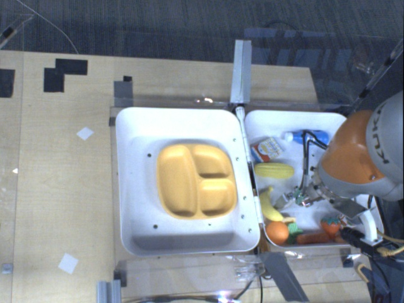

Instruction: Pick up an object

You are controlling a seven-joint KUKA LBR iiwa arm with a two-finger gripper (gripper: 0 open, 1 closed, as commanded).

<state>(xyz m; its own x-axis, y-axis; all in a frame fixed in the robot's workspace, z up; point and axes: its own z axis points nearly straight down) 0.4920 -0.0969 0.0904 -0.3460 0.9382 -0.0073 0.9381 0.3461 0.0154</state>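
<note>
Yellow moulded three-compartment tray (194, 180) in left bin (129, 169); jaws' state unclear above ridged corn cob (273, 170).

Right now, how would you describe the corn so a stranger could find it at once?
Look in the right bin, the one crowded with toy food. Near its left wall, about halfway down, lies the corn, a pale yellow cob lying crosswise. The banana just below is also yellow, but curved and smooth.
</note>
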